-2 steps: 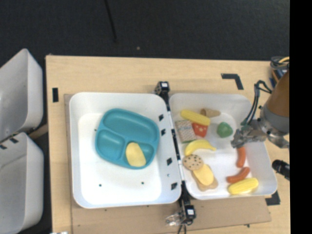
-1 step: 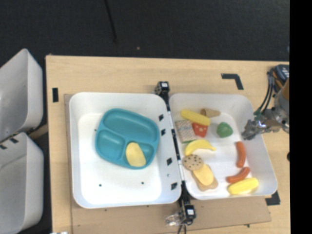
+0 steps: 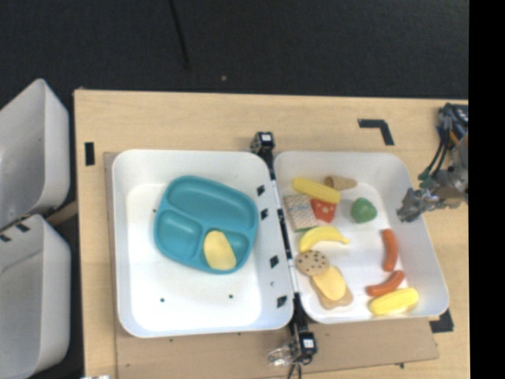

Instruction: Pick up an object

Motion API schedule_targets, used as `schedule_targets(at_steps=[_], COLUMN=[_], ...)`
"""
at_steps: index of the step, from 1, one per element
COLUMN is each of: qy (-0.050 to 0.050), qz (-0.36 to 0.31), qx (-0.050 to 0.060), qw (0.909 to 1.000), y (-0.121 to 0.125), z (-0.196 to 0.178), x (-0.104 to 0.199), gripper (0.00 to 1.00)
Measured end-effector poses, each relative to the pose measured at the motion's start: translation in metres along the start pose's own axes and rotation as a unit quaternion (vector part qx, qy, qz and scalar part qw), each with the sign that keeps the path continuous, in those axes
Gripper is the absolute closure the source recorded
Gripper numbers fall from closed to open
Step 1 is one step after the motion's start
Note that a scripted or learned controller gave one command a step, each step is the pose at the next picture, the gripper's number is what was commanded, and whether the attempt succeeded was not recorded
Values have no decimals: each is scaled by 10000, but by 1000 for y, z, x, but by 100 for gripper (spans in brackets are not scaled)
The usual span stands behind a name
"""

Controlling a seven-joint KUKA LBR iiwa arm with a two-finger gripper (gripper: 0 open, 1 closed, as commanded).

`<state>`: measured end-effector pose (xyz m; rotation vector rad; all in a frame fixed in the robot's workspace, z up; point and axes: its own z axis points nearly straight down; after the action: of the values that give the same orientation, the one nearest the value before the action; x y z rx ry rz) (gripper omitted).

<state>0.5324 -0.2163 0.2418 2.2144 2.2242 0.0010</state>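
Note:
The right bin (image 3: pixel 422 251) holds several toy foods: a yellow corn cob (image 3: pixel 316 189), a red piece (image 3: pixel 323 209), a green ball (image 3: pixel 363 210), a banana (image 3: pixel 323 238), a chocolate-chip cookie (image 3: pixel 312 262), a red sausage (image 3: pixel 389 248), an orange sausage (image 3: pixel 385 283) and a yellow piece (image 3: pixel 393 301). My gripper (image 3: pixel 412 206) hangs at the right rim of this bin, just right of the green ball and above the red sausage. I see nothing in it.
The left bin (image 3: pixel 134 290) carries a teal divided plate (image 3: pixel 197 215) with a yellow lump (image 3: pixel 219 251) in its near compartment. A grey cracker (image 3: pixel 298 211), a tan bit (image 3: pixel 342 183) and a toast slice (image 3: pixel 331 285) also lie in the right bin. Cables (image 3: pixel 451 133) hang at the far right.

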Motion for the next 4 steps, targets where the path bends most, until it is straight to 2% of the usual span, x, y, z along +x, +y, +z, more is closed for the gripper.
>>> schedule_targets(at_steps=[2, 3, 4], qy=[4, 11, 15], qz=[1, -5, -13], qx=[15, 14, 19], qw=[10000, 10000, 10000], y=[5, -1, -11], z=[13, 12, 12], x=[101, 142, 204], gripper=[100, 100, 100])
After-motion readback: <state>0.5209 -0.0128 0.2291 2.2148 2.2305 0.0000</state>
